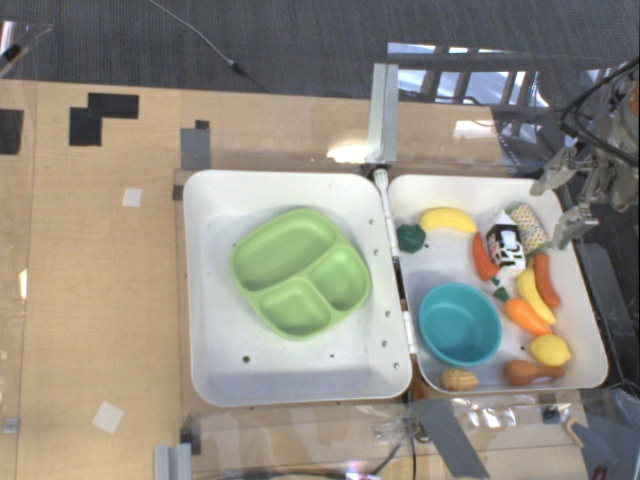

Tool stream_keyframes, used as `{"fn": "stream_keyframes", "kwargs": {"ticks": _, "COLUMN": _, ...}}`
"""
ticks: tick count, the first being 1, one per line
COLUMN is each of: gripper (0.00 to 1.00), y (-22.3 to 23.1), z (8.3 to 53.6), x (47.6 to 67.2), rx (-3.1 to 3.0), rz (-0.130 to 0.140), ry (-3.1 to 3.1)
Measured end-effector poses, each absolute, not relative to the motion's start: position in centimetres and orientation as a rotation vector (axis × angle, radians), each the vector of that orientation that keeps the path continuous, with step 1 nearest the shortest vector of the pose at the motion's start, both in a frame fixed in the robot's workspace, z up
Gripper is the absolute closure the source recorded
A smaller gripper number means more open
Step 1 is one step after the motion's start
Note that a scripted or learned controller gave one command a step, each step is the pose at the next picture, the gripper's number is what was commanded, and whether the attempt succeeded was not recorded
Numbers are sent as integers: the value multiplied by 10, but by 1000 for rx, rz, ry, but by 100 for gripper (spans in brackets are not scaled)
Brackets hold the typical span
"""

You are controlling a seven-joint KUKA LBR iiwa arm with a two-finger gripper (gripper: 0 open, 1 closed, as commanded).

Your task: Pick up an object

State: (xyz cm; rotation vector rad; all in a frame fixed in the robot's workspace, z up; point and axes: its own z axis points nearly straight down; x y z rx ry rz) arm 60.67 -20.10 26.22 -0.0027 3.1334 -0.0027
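A: Left bin (pixel 210 368): green divided plate (pixel 300 271). Right bin (pixel 590 373): teal bowl (pixel 459 325), banana (pixel 448 219), carrot (pixel 524 314), lemon (pixel 549 349).

B: Gripper (pixel 566 203) over right bin's far corner, jaws apart, holding nothing. Advise: centre over banana, isolated; descend straight, then close.

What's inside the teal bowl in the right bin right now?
The teal bowl shows only its own bare teal inside. The toy food lies around it in the right bin. Anything beneath the bowl is covered.
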Motion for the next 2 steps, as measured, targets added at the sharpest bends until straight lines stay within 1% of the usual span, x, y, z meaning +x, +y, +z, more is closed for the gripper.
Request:
{"fn": "stream_keyframes", "kwargs": {"ticks": 1, "gripper": 0, "y": -190, "z": 128, "x": 562, "rx": -202, "rz": 4, "ry": 3138}}
{"fn": "stream_keyframes", "kwargs": {"ticks": 2, "gripper": 0, "y": -164, "z": 91, "x": 531, "rx": 12, "rz": -8, "ry": 3122}}
